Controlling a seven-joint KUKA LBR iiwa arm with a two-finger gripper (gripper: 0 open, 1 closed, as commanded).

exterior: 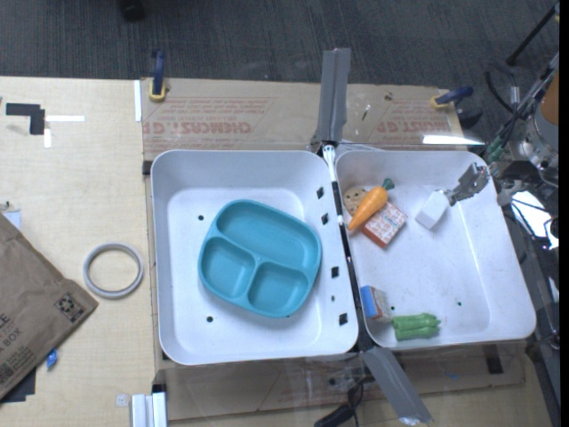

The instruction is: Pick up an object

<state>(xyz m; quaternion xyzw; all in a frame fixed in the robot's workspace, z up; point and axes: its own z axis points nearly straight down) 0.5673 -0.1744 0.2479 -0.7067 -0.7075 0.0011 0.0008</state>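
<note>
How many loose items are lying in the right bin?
5, all in the right bin: carrot and cookie at upper left, red box just below, white block by the gripper, green item near the front. The blue piece may be another.

Right bin point(498, 274) centre open – carrot point(368, 206), green toy point(415, 326) at edges.

A toy carrot point(370, 206) is lying slantwise in the right bin point(498, 274), touching a red-and-white carton point(385, 226). A white block point(431, 212) is resting further right. A green vegetable point(415, 326) is lying beside a small blue-ended box point(371, 303) near the front edge.
</note>
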